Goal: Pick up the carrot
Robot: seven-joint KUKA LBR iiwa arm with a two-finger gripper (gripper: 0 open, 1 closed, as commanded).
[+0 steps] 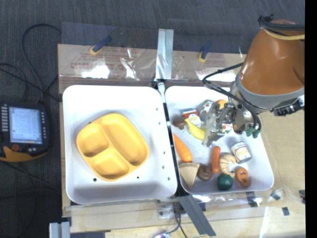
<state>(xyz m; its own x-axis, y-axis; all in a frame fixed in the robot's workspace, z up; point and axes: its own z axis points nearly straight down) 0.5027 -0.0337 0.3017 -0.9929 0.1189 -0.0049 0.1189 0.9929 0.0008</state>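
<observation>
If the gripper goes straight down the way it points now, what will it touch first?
Probably the banana, which lies just under the gripper; depth is hard to judge. The carrot lies further left, against the bin wall.

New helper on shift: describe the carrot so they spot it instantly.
Find the right-hand white bin, the one crowded with toy food. Along its left wall, below the yellow banana, lies the carrot. It is a plain orange tapered piece, slanted, longer and brighter than the thin reddish sausage-like piece to its right.
</observation>
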